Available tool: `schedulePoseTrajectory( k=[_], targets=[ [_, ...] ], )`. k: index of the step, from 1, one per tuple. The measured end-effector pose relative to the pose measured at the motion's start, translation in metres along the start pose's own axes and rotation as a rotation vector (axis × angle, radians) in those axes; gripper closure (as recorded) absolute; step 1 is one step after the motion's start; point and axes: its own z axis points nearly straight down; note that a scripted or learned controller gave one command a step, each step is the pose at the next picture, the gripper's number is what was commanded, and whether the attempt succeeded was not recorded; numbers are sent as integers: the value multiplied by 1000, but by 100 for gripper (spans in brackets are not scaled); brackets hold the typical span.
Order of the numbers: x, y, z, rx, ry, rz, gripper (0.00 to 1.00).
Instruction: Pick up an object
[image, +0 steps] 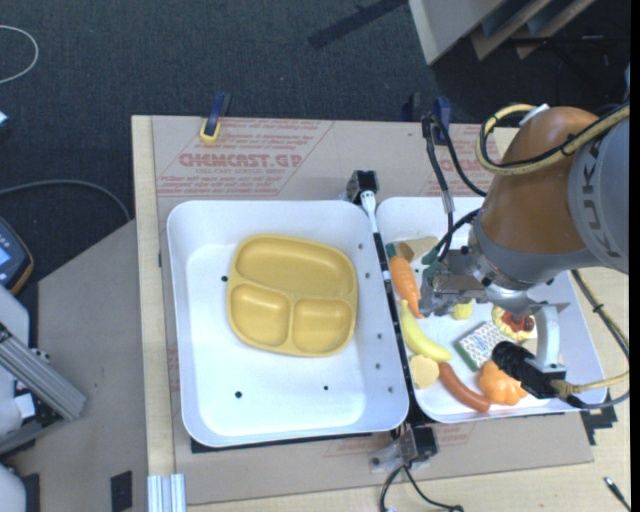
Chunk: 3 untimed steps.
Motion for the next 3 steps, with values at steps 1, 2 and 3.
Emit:
schedulePoseTrajectory(
  k=[1, 2, 3],
  targets=[
    [3, -7, -3, -1, 1, -1, 100],
    [8, 4, 5, -4, -1, -1, 100],
    [19, 1, -1, -6, -1, -2, 100]
  ],
)
